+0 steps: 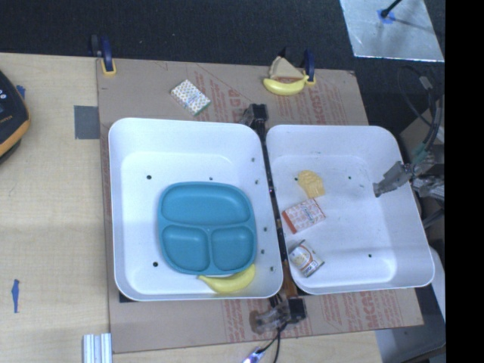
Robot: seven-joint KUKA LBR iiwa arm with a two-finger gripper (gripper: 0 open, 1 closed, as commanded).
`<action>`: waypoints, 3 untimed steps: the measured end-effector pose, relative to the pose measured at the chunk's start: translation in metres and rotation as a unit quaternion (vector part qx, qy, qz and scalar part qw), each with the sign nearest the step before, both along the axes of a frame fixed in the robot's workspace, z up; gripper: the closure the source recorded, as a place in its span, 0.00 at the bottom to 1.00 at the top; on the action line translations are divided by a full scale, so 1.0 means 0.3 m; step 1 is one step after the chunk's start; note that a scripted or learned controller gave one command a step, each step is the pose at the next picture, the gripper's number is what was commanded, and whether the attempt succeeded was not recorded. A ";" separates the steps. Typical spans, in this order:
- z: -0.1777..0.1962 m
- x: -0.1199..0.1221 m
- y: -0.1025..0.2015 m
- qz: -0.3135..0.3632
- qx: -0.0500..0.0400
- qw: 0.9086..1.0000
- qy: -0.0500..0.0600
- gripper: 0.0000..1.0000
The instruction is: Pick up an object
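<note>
A: Nearest us in the right bin there's a small can lying on its side by the near-left corner. Rigid, round, probably light, and I'd say it wants to roll. Best bet is to pinch across the body, square to its axis.

B: And if the jaws come down along its length?

A: Then it likely squirts out. Just beyond it, the little red-and-white packet lies flat on the floor. Thin and a bit floppy by the look of it, so there's little edge to catch. Tough pick.

B: Farther back, that yellow lump?

A: Pale, crumpled, possibly soft. It stands up off the floor a touch, so it may be the most forgiving, taken across its middle.

B: Where's the gripper?

A: Over the right side of that bin, reaching in from the right, well apart from all three. Whether the jaws are spread or pressed together, I cannot tell, since it's too small and dark here. Nothing between them that I can make out.

B: The left bin?

A: A blue divided plate fills the middle, with a banana tucked against its near edge, close to the bin wall. Awkward reach there.

B: And the surface?

A: Smooth white plastic with sloped walls, so I'd expect things to slide. The far side of the bench carries a second banana and a small patterned packet on the brown board.
</note>
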State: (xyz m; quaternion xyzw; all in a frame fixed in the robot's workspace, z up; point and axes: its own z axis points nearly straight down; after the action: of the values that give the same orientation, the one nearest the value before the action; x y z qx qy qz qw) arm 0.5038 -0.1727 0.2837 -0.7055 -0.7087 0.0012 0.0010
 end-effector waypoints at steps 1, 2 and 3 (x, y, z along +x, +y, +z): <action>-0.281 0.365 0.161 0.001 0.000 1.000 0.001 0.00; -0.608 0.401 0.187 0.001 0.000 1.000 0.001 0.00; -0.640 0.352 0.237 0.001 0.000 1.000 0.001 0.00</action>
State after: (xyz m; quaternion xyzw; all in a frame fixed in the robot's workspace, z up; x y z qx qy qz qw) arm 0.6094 -0.1017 0.0917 -0.7049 -0.7093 0.0019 0.0013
